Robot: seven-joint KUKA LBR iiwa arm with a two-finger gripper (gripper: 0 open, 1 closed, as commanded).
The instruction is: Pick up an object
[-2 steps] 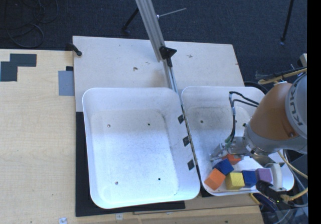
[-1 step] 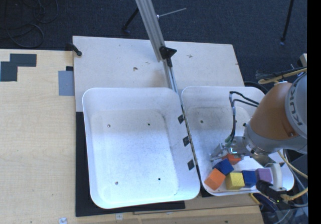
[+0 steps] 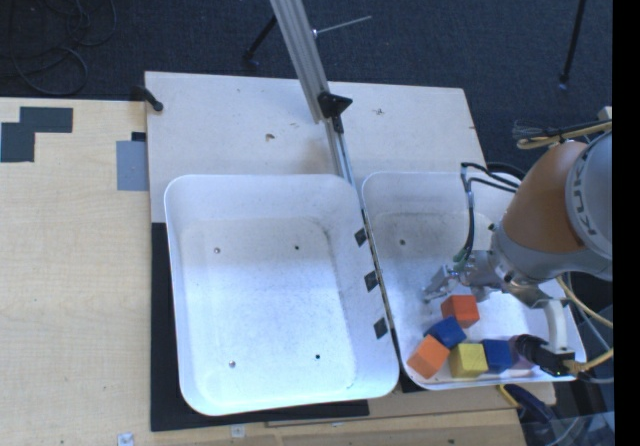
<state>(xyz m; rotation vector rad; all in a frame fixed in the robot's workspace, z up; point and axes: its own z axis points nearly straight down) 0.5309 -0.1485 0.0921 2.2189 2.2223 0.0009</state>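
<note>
Arm low over the right bin's cluster of blocks

The gripper [image 3: 447,286] sits just beside the red-orange block [image 3: 461,310]; whether it is spread or pinching, I cannot tell. Near the right bin's [image 3: 400,204] front rim lie a blue block [image 3: 447,332], orange block [image 3: 428,357], yellow block [image 3: 467,360] and another blue block [image 3: 497,354].

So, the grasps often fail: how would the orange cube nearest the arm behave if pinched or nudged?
The small orange cube looks rigid with flat faces, so it should slide, not roll. It sits against the blue cube, so a nudge would probably shift both. Its small size suggests lightness.
</note>
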